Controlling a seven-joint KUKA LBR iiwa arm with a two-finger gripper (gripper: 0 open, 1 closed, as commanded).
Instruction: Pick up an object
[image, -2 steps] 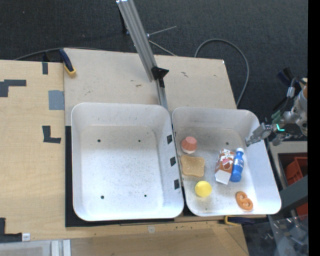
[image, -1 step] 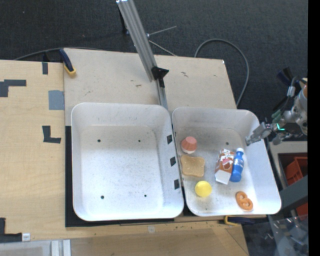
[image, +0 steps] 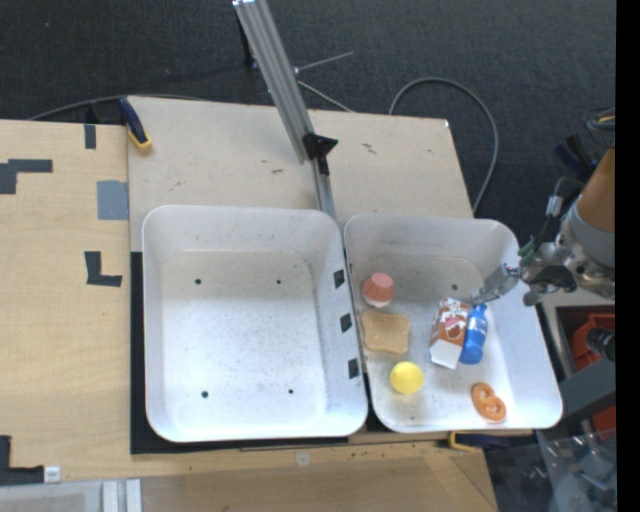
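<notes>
While the hand (image: 497, 283) hangs over the right bin (image: 420, 235) near its right wall, whether it grips anything cannot be told. Just below it a blue bottle (image: 474, 335) lies with its long axis near vertical in the view, cap up toward the hand, touching a red-and-white carton (image: 449, 335). Further left sit a pink cylinder (image: 378, 289), a tan slice (image: 386, 332) and a yellow ball (image: 406, 377); an orange pretzel (image: 488, 401) lies near the front corner.

The right bin's (image: 425, 232) far half lies bare; carton (image: 450, 334) and bottle (image: 474, 335) touch, crowding its near half.
</notes>
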